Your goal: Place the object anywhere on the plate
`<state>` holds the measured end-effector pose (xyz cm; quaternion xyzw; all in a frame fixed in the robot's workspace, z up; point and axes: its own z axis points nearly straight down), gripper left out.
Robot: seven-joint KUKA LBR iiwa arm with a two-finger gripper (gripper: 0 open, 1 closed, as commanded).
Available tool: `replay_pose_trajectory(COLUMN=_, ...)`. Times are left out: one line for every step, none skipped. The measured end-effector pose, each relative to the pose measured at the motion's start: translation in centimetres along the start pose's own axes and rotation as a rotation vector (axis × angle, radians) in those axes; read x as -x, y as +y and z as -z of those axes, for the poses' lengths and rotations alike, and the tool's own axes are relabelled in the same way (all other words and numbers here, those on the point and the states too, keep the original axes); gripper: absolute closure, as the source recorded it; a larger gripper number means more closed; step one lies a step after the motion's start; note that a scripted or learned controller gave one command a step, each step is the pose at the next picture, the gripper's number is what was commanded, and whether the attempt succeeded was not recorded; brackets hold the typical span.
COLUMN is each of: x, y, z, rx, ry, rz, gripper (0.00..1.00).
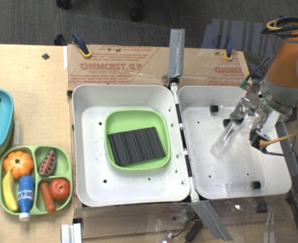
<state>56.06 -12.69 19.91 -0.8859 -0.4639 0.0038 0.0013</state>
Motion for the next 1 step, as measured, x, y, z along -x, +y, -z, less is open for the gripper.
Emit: replay_pose_trajectory(x=0.0, y=0.01, z=0.02, rx=0.0, ry=0.0, rz=-0.001, gripper=0.0)
